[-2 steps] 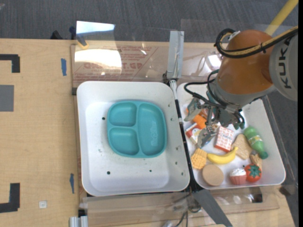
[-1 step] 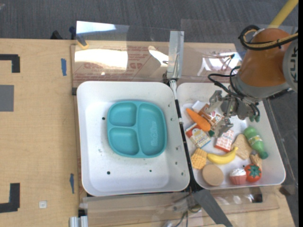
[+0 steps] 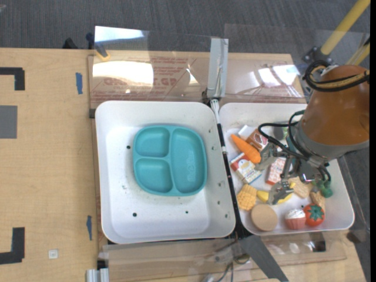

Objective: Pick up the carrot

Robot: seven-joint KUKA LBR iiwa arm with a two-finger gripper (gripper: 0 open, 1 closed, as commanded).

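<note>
We count two white bins: the left bin (image 3: 111,175) holds one teal divided plate (image 3: 170,159); the right bin (image 3: 343,207) holds one carrot (image 3: 246,148), upper left among mixed toy food. The gripper (image 3: 282,181) hangs just beside it; whether it is released or clenched we cannot tell. Wooden bench (image 3: 41,157), grey carpet (image 3: 176,10).
</note>
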